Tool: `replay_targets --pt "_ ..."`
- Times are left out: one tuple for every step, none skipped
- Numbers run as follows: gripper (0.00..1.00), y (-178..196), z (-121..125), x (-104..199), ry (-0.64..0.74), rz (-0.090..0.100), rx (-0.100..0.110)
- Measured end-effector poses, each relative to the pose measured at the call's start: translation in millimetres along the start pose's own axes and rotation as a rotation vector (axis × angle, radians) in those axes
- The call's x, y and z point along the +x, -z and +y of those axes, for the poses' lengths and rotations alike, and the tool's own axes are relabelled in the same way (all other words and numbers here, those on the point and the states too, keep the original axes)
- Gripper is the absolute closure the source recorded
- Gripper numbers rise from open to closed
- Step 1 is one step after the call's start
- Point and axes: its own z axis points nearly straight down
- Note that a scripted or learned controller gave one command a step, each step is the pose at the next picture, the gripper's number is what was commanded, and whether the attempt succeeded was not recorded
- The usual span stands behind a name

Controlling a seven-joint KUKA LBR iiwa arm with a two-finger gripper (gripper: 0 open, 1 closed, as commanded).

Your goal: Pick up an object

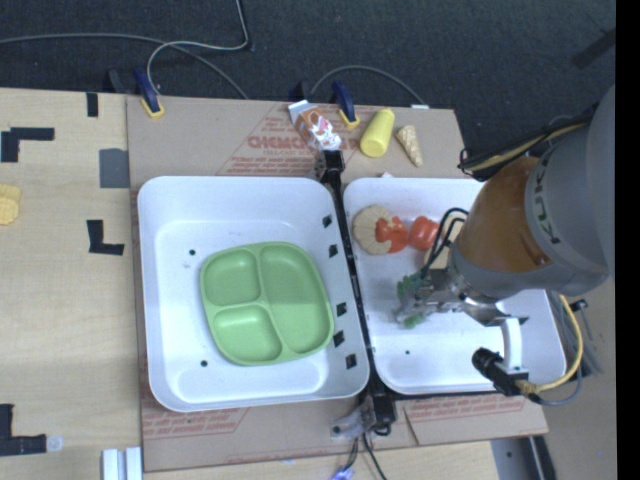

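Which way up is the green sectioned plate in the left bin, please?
Right way up. The green three-compartment plastic plate lies flat on the floor of the left white bin, its three hollow sections facing the camera, with nothing in them.

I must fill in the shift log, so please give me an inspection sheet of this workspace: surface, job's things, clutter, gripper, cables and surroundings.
Surface: cardboard sheet on a wooden bench, bearing the left bin and the right bin side by side.
Job's things: green divided plate in the left bin; orange-red object and tan round object in the right bin.
Clutter: yellow object, beige cone and small packet on the cardboard beyond the bins.
Gripper: gripper low in the right bin; a green shape sits at its tip, hold unclear.
Cables: thin cables across the dark floor; yellow cable beside the arm.
Surroundings: dark carpet beyond the bench.
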Motion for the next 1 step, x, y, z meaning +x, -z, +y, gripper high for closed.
replay_targets --pt "1.0 121.3 -10.8 60.7 0.002 -0.001 -0.004"
